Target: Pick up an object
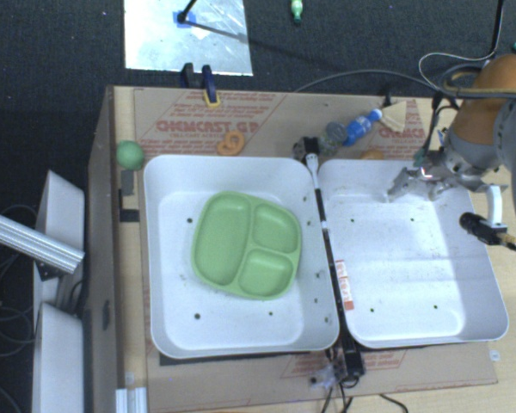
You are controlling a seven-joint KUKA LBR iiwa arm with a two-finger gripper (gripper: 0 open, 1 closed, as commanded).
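Inside left bin [168, 317], green divided plate [246, 244]

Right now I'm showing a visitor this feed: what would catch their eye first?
The green tray, with three compartments, lying in the left bin. Next the arm, reaching in from the right, its tool over the right bin's far edge. A blue bottle lies on the board behind the bins.

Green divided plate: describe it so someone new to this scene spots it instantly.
Find the two white bins side by side; take the left bin. The green divided plate lies near its middle, slightly rotated. It is pale green with three compartments, one large and two smaller, and it is the big coloured thing lying on the bin's white floor.
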